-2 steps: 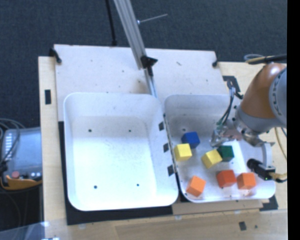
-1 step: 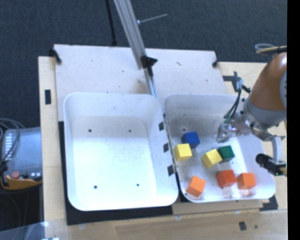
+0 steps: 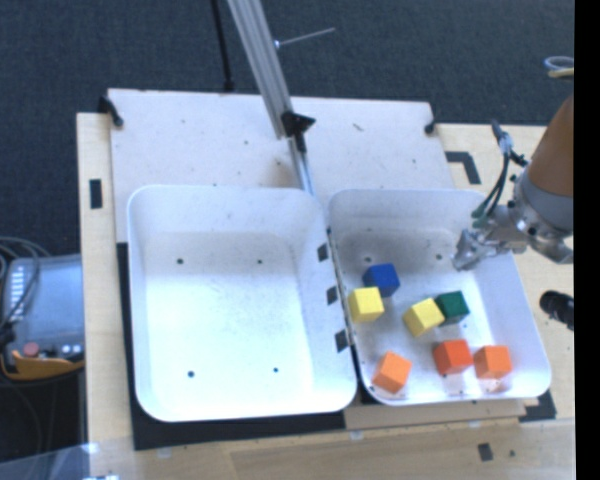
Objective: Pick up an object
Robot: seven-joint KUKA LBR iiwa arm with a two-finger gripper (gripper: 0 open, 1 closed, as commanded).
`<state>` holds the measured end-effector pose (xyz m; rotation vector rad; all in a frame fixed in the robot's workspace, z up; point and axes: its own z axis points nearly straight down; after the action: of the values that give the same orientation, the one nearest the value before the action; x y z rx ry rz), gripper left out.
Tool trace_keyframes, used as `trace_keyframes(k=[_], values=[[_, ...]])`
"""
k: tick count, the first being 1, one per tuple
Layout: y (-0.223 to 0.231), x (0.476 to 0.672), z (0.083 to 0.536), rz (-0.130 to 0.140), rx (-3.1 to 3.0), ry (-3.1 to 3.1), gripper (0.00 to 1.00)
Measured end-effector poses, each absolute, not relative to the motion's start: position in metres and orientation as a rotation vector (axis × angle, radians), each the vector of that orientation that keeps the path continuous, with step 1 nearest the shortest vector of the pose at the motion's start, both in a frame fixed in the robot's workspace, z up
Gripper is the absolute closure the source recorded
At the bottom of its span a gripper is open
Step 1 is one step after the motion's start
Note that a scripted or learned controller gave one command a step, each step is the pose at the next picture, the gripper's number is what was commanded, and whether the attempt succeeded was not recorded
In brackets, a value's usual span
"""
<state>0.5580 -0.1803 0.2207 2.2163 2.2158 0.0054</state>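
Blue cube (image 3: 382, 277) sits mid right-hand white bin (image 3: 420, 211) with two yellow cubes (image 3: 366, 303) just below, a green one (image 3: 452, 305) and three orange ones (image 3: 451, 356) crowding the front, while the metal two-finger gripper (image 3: 464, 255) hovers above-right holding nothing, can't tell its state

I have one fixed camera above the bench (image 3: 95, 268), looking down at a slant. It takes in both white bins (image 3: 230, 298) from a moderate distance.
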Motion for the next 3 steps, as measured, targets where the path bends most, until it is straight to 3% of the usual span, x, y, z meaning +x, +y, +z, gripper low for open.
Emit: trace_keyframes(k=[1,3], values=[[-0.181,0.559,0.224,0.001,2.216,2.223,1.0],[-0.089,0.535,0.216,0.001,2.215,2.229,1.0]])
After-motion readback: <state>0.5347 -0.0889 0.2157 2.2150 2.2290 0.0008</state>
